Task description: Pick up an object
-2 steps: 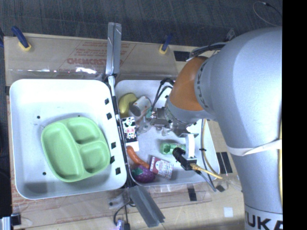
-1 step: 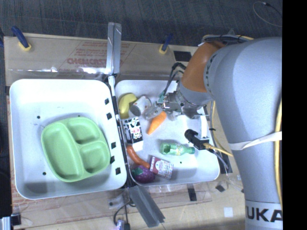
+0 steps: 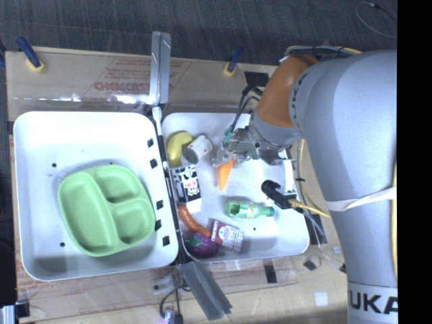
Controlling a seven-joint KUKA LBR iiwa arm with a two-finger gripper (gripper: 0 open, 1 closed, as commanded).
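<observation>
Hovering mid-bin over carrot [image 3: 225,173], gripper [image 3: 233,148], fingers' spread unclear; bin wall [image 3: 202,117] near.

- Evenly and brightly lit from above, with no hard glare.
- Whites of the left bin [image 3: 34,181] near blown out, detail washed flat.
- Soft shadow under the green tray [image 3: 106,209], toward the lower left.
- Slightly soft throughout; dim and grainy along the dark floor [image 3: 202,12] at top.
</observation>
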